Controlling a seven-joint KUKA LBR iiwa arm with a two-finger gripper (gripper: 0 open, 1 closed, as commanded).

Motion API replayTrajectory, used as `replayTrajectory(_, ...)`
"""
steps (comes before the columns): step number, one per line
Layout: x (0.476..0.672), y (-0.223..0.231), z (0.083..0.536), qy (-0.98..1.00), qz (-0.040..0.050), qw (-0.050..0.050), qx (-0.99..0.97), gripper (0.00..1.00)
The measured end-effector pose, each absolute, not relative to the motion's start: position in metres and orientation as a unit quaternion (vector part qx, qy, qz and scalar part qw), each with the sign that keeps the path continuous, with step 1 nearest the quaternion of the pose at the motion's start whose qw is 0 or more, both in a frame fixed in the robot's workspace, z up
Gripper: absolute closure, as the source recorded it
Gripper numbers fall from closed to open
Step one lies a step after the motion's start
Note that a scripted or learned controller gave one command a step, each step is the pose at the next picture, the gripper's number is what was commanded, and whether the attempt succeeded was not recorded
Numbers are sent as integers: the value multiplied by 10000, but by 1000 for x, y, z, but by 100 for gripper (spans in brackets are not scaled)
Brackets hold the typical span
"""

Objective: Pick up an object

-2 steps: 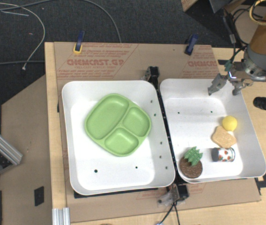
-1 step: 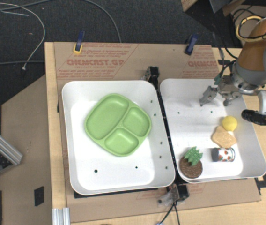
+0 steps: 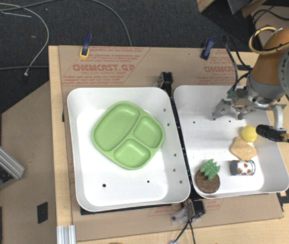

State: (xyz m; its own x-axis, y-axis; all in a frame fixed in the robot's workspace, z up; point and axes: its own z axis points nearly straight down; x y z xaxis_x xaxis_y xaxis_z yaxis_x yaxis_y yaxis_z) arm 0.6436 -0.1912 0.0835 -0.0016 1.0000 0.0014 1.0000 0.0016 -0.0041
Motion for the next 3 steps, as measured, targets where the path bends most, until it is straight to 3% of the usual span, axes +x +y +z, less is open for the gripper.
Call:
replayTrajectory(1,645,-191,97,-7080,-4,0,-7062,100)
replayTrajectory(3,645,-201,217,-7071,-14,-31,-7071,100)
